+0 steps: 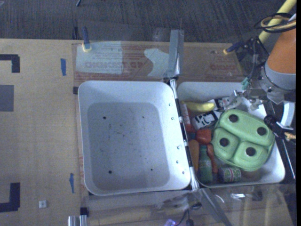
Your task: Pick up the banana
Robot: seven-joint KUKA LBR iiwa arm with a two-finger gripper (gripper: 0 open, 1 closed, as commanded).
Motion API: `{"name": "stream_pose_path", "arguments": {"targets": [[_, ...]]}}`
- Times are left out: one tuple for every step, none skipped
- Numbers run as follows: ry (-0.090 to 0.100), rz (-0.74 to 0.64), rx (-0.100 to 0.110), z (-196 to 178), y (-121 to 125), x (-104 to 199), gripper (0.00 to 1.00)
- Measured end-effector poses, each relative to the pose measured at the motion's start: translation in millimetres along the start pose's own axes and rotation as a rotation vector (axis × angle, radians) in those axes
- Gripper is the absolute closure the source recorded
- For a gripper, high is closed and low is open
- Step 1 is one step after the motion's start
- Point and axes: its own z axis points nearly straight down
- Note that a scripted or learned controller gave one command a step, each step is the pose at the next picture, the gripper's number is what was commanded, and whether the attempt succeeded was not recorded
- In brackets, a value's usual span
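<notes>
Banana (200, 106) at the far end of the right bin (277, 173), lying flat and crosswise, just beside the wall shared with the left bin (127, 135); yellow, gently curved, short and plump, darker at the tip nearest the middle wall, its skin smooth and rather glossy like a toy's. Lies clear on top rather than buried, probably because the crowding sits nearer the camera: a large green moulded tray (242, 139) with three round hollows tilted over most of the bin, a black-and-white card or packet (206, 119) touching the banana's near side, red and orange pieces (203, 136), a dark green bottle (205, 164) and a small printed can (230, 174) wedged along the near edge. Gripper (240, 98) hanging low over the far right part of the same bin, near the banana's right end yet apart from it, with nothing visibly between the fingers; open or clenched cannot be told at this blur. Likely an approach stance, by that placing. Left bin on the counter (37, 126) bare but for dark specks.
</notes>
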Motion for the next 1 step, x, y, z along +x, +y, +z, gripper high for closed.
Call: {"name": "stream_pose_path", "arguments": {"targets": [[-0.004, -0.031, -0.014, 74.3, 41.6, 40.0, 0.00]]}}
